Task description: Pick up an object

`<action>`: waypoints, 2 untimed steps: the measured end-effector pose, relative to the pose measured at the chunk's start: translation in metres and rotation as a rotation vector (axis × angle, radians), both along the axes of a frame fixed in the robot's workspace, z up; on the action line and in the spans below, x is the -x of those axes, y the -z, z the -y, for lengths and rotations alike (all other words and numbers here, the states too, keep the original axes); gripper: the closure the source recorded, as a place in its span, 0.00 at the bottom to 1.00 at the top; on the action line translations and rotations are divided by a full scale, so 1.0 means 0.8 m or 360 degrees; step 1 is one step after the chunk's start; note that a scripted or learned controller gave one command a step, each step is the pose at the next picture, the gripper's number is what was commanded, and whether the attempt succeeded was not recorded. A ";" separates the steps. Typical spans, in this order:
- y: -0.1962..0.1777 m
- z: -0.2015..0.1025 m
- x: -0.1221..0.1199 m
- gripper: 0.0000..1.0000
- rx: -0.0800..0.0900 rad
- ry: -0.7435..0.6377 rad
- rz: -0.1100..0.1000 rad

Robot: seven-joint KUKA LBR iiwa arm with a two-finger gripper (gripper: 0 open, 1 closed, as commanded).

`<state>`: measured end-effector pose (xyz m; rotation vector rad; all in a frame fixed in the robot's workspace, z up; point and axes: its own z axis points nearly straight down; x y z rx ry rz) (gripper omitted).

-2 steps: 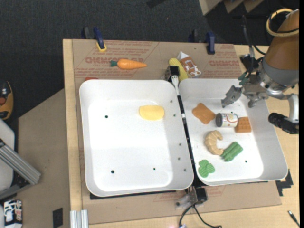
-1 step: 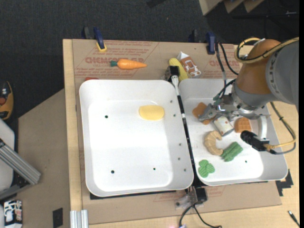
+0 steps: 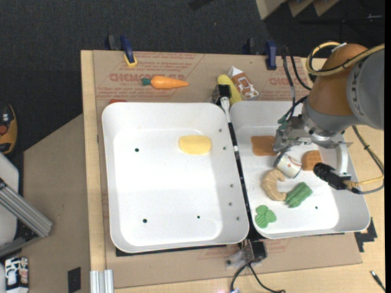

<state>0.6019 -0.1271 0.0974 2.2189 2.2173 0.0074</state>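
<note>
- I see the arm (image 3: 342, 90) reaching in from the right, its orange band above the wrist, with the tool (image 3: 286, 156) low over the right bin (image 3: 342, 215).
- I cannot tell from this slanted view whether the tool is open or closed, or whether anything sits in its grasp.
- Just under the tool lies a small white cylinder with a dark end (image 3: 288, 165), touching or nearly touching the tool's tip.
- To the left of the tool, in the same bin, a flat brown slice (image 3: 261, 145) lies on the floor of the bin.
- A round brown piece (image 3: 311, 159) sits just right of the cylinder.
- A tan croissant-like piece (image 3: 274, 185) lies near of the cylinder, with a dark green ridged piece (image 3: 299, 195) beside it on the right.
- A light green leafy piece (image 3: 264, 216) rests near the bin's near left corner.
- The left bin (image 3: 122, 182) holds a yellow oval object (image 3: 195, 144) in its far half.
- On the tabletop (image 3: 98, 84) beyond the bins I see a toy carrot (image 3: 164, 82), a yellow banana-like toy (image 3: 226, 85) and a small brown and white carton (image 3: 244, 85).
</note>
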 end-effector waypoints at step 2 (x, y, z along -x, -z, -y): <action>-0.119 -0.159 -0.035 1.00 -0.0004 -0.0022 0.0019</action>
